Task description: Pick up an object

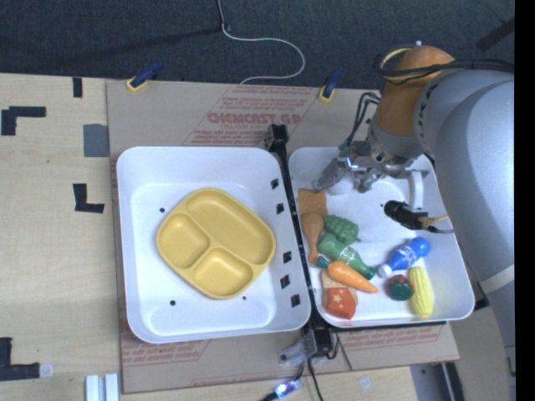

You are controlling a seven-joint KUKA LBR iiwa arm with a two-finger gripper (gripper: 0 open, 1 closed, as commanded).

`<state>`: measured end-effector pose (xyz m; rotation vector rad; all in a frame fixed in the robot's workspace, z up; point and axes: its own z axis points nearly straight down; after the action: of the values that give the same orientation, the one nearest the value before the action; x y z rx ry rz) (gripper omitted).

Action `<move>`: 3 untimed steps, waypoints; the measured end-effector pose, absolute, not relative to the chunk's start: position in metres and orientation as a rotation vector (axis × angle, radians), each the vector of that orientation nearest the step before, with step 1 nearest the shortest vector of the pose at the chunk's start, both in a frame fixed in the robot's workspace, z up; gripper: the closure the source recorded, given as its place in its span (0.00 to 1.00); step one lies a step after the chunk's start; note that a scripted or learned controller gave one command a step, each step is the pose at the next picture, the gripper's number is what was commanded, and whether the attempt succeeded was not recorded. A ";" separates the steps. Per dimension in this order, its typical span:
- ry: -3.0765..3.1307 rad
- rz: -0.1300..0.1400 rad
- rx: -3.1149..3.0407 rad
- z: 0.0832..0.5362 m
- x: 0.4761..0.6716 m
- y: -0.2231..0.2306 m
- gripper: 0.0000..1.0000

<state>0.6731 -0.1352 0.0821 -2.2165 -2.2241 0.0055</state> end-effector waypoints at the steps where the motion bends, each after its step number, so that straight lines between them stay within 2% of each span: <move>1: -2.226 0.004 -2.216 0.094 0.674 -0.135 1.00; 2: -2.225 -0.004 -2.223 0.153 0.666 -0.134 1.00; 3: -2.227 -0.005 -2.224 0.213 0.674 -0.139 1.00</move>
<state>0.6743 -0.1385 0.2133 -2.2236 -2.2270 -0.0052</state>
